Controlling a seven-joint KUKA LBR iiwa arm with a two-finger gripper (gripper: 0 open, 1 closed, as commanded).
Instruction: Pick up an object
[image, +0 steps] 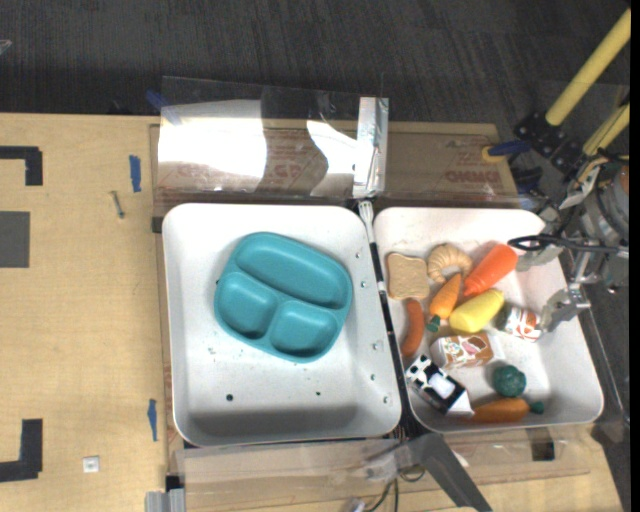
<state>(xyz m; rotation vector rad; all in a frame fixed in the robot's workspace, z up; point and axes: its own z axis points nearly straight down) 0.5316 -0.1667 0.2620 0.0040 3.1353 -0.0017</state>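
The right bin (580, 375) holds several toy foods. Among them are a slice of bread (405, 273), a croissant (448, 260), a large orange carrot (490, 266), a yellow piece (476, 310), a sausage (412, 326), a small red-and-white can (520, 322), a printed packet (465, 350), a green ball (508, 380), a small carrot (500, 408) and a black-and-white block (432, 383). My gripper (562, 305) hangs over the right side of this bin, just right of the can, with nothing visibly in it.
A teal divided plate (282, 295) lies in the left bin (200, 400). The divider between the bins runs down the middle (385, 330). Cables and yellow bars (590, 70) crowd the upper right by the arm (605, 225).
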